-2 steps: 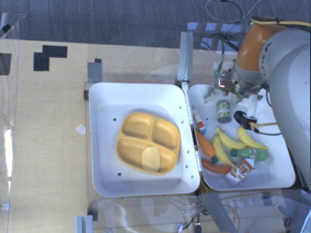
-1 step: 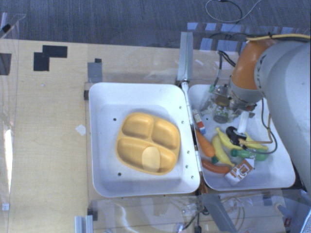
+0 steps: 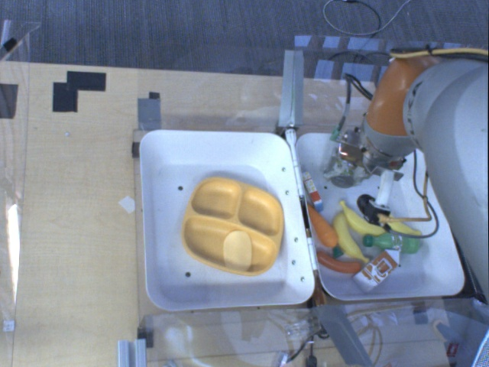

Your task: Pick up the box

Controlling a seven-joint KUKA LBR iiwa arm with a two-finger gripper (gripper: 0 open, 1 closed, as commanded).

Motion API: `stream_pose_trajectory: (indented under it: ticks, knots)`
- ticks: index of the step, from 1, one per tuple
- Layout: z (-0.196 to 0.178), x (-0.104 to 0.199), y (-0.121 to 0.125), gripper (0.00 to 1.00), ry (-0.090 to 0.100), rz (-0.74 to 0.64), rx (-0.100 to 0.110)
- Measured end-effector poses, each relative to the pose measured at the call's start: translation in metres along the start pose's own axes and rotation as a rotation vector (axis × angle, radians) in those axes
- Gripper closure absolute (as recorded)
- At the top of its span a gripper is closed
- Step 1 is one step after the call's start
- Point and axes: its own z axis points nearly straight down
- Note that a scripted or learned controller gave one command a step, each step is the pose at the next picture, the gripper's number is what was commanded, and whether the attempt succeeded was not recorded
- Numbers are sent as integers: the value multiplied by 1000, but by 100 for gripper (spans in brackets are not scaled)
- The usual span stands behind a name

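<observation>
The box (image 3: pixel 378 269) is a small brown and white carton lying tilted near the front of the right bin (image 3: pixel 443 281). It lies beside a red sausage-like piece (image 3: pixel 340 264) and just below a green bottle (image 3: pixel 391 242). My gripper (image 3: pixel 341 171) hangs over the back left part of the right bin, well behind the box and apart from it. Nothing shows in its grasp.
Two yellow bananas (image 3: pixel 353 228) and an orange carrot (image 3: pixel 324 228) lie between the gripper and the box. A small red and white tube (image 3: pixel 310 191) lies along the right bin's left wall. The left bin (image 3: pixel 160 205) holds a yellow divided plate (image 3: pixel 233 224).
</observation>
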Motion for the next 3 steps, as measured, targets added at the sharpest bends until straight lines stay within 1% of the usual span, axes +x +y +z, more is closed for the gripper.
stream_pose_trajectory:
  ticks: [1,2,3]
  knots:
    - [-98,61,-78,100,-2,66,12]
    - [-107,52,-79,100,-4,202,13]
    - [-127,102,-126,100,-3,211,14]
